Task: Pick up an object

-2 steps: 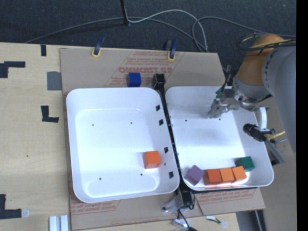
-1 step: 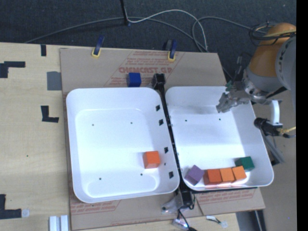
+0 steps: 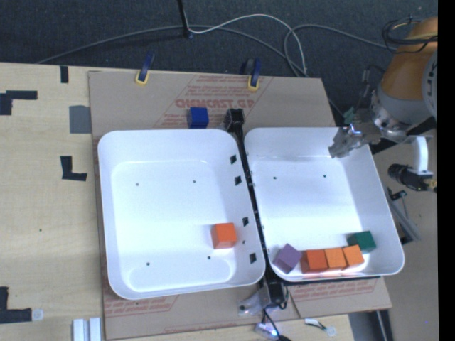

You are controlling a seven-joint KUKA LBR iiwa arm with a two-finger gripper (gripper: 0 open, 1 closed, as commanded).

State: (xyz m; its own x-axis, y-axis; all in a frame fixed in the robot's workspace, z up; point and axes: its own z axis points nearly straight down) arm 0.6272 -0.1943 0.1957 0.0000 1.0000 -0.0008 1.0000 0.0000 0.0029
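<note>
A row of small blocks, purple point(image 3: 287, 258), two orange point(image 3: 313, 261) point(image 3: 334, 259), a paler orange point(image 3: 353, 256) and green point(image 3: 362, 241), lies along the near edge of the right white bin point(image 3: 306, 165), its long axis following that edge. Another orange cube point(image 3: 224, 235) sits near the left bin's point(image 3: 142, 190) near-right corner. The gripper point(image 3: 346, 141) hovers at the right bin's far-right corner, holding nothing; its jaw state I cannot tell. Judged: approach step; next, travel toward the near edge and descend over one block.

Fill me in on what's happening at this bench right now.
A grey and orange robot arm reaches in from the right, its gripper poised over the far right rim of the right bin with nothing between its fingers. An orange cube sits alone in the left bin. A purple block, two orange blocks and a green block line the right bin's near edge.
</note>
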